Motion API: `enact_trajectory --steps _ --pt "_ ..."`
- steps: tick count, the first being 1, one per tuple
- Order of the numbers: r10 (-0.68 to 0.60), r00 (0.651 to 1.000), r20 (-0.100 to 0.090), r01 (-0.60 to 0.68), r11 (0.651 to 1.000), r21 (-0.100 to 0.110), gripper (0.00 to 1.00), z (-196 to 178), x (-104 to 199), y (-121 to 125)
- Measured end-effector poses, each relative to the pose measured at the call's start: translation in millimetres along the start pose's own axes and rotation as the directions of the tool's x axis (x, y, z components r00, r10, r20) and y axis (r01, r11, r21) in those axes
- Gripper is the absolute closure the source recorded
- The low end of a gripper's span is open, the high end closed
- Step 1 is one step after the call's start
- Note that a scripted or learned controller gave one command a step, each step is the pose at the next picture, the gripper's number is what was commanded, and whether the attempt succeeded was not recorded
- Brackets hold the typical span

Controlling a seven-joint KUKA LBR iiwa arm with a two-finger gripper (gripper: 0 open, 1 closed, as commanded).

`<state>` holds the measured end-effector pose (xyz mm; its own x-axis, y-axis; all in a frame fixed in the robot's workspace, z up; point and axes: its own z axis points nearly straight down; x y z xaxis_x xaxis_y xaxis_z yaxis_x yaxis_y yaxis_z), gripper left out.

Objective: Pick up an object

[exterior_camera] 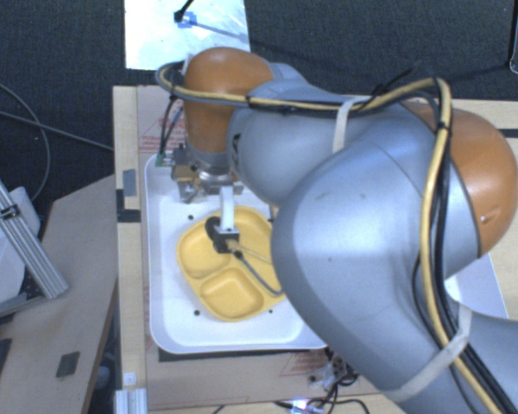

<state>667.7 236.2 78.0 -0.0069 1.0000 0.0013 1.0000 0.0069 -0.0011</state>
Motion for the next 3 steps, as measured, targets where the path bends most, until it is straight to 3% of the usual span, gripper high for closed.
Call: enact_trajectory --steps 1,2,3 --pt "0.004 1.000 -0.006 -0.004 1.000 -0.018 1.00 -9 -10 -90" --pt "-0.001 1.000 -0.003 0.001 1.000 -0.004 1.00 -156 1 -162" --pt "0.007 1.000 0.001 -0.007 1.000 -0.003 1.00 -16 -7 -99"
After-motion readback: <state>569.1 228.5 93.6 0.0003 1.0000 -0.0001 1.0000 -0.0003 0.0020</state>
